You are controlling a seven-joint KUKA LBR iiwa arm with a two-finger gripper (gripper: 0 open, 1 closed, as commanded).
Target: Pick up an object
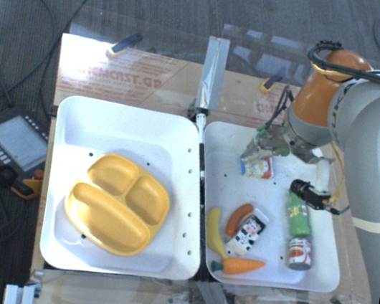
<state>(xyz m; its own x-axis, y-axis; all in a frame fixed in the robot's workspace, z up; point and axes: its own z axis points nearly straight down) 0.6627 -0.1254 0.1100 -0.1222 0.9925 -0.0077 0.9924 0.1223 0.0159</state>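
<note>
Over right bin – pincer above small packet, long axis sideways – finger spread indiscernible.

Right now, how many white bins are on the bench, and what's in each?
2. The left shallow white bin holds a yellow divided plate. The right shallow white bin holds small toy foods, some possibly hidden under the grey arm.

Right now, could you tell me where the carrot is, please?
The carrot lies in the right bin, against its near rim, just below the small cow-print carton and right of the banana.
</note>
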